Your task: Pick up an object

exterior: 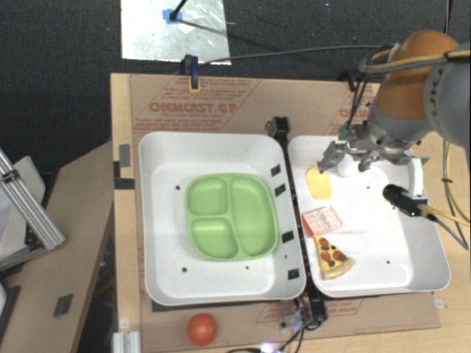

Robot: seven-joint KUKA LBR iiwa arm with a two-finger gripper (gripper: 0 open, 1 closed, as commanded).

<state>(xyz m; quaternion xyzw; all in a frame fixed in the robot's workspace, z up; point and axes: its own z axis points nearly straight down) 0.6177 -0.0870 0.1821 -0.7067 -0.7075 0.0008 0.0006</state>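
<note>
My gripper [346,160] hangs over the back of the right bin [419,248], its fingers spread open with nothing between them. A yellow wedge-shaped piece [319,184] lies just below and left of the left fingertip [328,157], apart from it. Further toward the front lie a small pink and red packet [321,220] and a toy pizza slice [333,257]. The grey arm with its orange band comes in from the upper right.
The left bin [158,197] holds a green divided plate [230,215]. A red ball [201,329] sits on the bench in front of the bins. A black divider with clips [289,197] runs between the two bins.
</note>
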